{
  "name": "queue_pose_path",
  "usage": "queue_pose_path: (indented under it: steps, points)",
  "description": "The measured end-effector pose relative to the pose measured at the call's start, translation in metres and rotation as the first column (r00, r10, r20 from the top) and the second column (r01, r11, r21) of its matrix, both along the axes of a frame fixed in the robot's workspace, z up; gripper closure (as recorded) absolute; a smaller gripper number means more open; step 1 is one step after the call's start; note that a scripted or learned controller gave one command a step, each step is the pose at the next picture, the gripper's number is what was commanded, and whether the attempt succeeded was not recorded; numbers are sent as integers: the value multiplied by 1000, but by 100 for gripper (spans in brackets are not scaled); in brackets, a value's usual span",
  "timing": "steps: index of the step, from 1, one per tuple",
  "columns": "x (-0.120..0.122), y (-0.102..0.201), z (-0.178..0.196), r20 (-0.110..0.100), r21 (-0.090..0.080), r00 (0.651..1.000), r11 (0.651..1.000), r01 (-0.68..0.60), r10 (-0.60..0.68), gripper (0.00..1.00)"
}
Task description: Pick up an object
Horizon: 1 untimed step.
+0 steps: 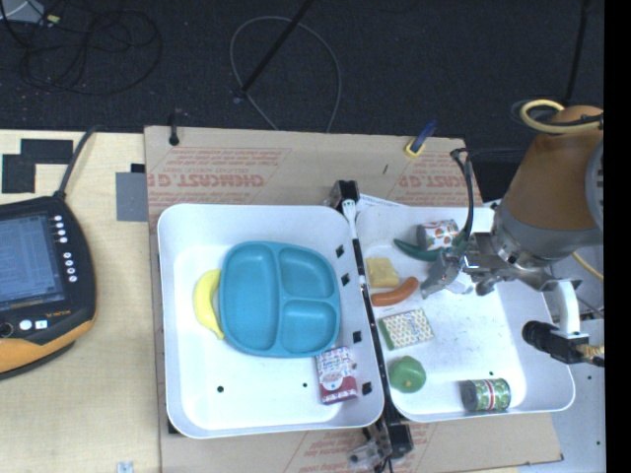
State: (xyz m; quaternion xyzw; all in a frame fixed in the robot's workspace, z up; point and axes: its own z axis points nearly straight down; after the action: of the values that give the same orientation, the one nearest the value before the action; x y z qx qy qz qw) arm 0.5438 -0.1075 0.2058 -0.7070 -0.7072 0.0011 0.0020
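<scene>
Camera view: one blue tray (pixel 279 300), one banana (pixel 205 302), two cans (pixel 486 394).

Bare floor of right bin (pixel 468 348) between green apple (pixel 406 373) and can (pixel 486 394).

My arm (pixel 552 180) has a smooth, shiny orange band, and the rest of it looks like grey metal. My fingers (pixel 446 276) look like dull grey metal. The two bins (pixel 182 363) are smooth white plastic with a soft shine. The blue tray (pixel 279 299) is plastic too, smooth and matt. The banana (pixel 206 304) looks like smooth yellow plastic. The green can (pixel 486 394) is shiny, with a paper-like label. The little red carton (pixel 337 374) looks like printed card. The bench (pixel 266 170) is covered with flat brown cardboard, dull and a bit rough.
</scene>
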Motion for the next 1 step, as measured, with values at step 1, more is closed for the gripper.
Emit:
queue_pose_path:
  steps: [1]
  points:
    - [72,-52,-70,2,-3,1000,1000,1,-1,0]
